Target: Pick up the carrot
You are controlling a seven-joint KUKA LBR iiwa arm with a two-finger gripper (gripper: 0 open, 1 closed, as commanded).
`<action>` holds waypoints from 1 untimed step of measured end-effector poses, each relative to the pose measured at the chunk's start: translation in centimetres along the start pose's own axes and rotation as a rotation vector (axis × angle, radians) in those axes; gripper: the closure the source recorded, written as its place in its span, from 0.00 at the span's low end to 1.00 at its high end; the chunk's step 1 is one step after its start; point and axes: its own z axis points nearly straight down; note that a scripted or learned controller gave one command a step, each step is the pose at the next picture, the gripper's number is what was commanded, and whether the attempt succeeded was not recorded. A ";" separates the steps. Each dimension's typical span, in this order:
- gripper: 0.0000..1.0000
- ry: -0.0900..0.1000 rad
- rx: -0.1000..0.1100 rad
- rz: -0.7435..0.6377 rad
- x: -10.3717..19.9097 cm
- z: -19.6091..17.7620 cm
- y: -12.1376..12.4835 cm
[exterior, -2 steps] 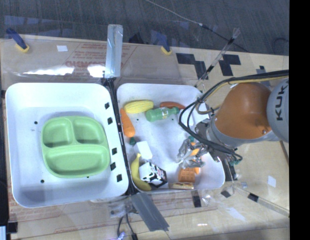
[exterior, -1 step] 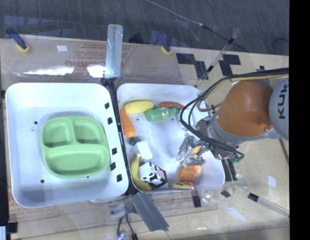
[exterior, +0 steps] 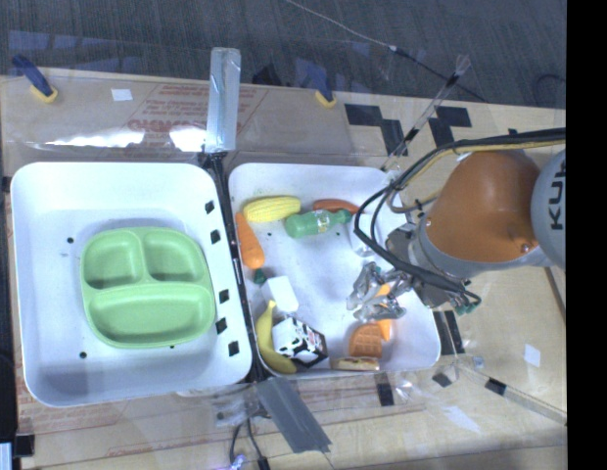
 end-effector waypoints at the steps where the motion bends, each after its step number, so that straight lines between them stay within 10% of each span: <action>1: 1.00 0.026 -0.010 0.526 -5.6 -3.0 2.7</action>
